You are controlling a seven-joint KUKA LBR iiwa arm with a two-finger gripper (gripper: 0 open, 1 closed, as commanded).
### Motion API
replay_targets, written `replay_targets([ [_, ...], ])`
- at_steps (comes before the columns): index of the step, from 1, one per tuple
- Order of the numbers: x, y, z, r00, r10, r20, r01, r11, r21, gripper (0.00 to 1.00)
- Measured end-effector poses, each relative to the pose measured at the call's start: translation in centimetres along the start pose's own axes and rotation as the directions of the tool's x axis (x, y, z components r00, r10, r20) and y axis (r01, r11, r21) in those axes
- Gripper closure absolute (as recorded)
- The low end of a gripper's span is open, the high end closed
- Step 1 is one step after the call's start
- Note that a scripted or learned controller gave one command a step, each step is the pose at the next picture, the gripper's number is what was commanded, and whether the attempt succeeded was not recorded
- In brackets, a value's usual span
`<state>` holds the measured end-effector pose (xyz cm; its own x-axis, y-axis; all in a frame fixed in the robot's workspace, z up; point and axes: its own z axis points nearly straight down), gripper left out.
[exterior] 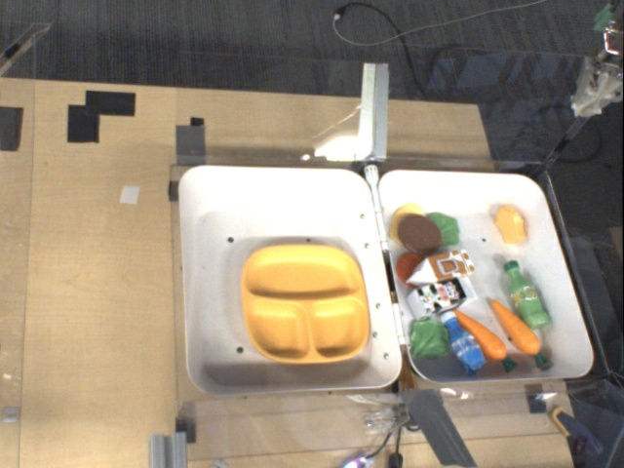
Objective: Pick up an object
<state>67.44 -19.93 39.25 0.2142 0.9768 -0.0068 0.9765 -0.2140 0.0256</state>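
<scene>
Yellow divided tray (305,300) in the left bin (210,213); toy food crowding the right bin (556,252), far corner freest.

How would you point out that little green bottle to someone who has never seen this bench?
Start at the right bin, the one crowded with toy food. Along its right side stands a green bottle, just above two orange carrots. Unlike the blue bottle nearby, it is green.

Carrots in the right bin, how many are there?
2. One carrot lies beside the blue bottle; the other carrot lies nearer the green bottle. More could hide under the pile.
</scene>
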Motion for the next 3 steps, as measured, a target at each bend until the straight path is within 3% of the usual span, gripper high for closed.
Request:
replay_targets([
  [1, 0.0, 0.0, 0.0, 1.0, -0.001, 0.0, 0.001, 1.0, 0.0, 0.0],
  [2, 0.2, 0.1, -1.3, 1.0, -0.008, 0.002, 0.008, 1.0, -0.007, 1.0],
  [3, 0.3, 0.3, -2.6, 1.0, -0.015, 0.004, 0.015, 1.0, -0.014, 1.0],
])
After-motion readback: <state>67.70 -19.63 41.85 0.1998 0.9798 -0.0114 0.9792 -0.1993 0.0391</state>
